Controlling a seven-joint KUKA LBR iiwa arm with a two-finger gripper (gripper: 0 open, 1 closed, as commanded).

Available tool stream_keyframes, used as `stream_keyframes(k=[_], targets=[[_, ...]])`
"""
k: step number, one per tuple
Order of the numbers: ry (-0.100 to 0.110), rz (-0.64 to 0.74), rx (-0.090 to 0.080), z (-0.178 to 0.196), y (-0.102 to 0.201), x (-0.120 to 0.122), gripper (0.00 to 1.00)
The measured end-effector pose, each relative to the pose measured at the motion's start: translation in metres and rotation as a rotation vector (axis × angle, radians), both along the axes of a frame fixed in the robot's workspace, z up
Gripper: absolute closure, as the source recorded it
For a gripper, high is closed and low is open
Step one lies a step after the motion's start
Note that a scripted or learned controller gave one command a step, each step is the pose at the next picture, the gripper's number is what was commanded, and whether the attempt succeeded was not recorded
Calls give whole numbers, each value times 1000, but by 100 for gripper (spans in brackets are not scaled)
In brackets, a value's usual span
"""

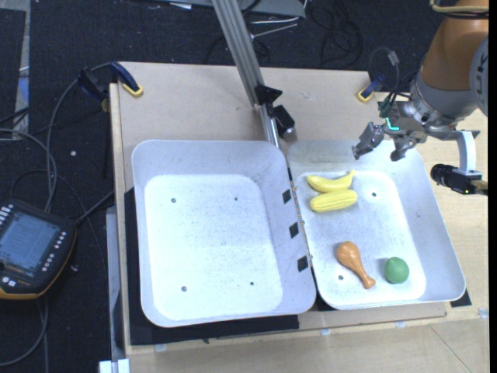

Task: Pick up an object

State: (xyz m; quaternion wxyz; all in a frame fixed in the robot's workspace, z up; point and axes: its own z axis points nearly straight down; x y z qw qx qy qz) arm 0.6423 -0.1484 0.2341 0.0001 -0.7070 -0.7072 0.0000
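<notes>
Risk note — claw raised, nothing gripped.

My claw [382, 148] hangs spread and empty above the right bin's [435, 208] far rim. The banana [331, 182] and corn cob [334, 201] lie touching — a descent between them may nudge both; drumstick [355, 263] and green ball [397, 270] sit near the front.

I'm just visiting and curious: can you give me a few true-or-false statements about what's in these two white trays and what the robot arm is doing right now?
1. All four toy foods lie in the right bin. True.
2. The drumstick sits in the left bin. False: it lies in the right bin, beside the green ball.
3. The banana and the corn cob lie next to each other. True.
4. The gripper holds the banana. False: it is above the right bin's far edge, with nothing between its open fingers.
</notes>
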Motion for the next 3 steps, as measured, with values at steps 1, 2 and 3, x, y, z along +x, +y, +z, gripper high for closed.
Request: stream_keyframes(k=[1, 2, 3], targets=[[0, 0, 0, 0, 0, 0, 0], [4, -1, 1, -53, -2, -11, 0], [4, 0, 1, -104, 7, -17, 0]])
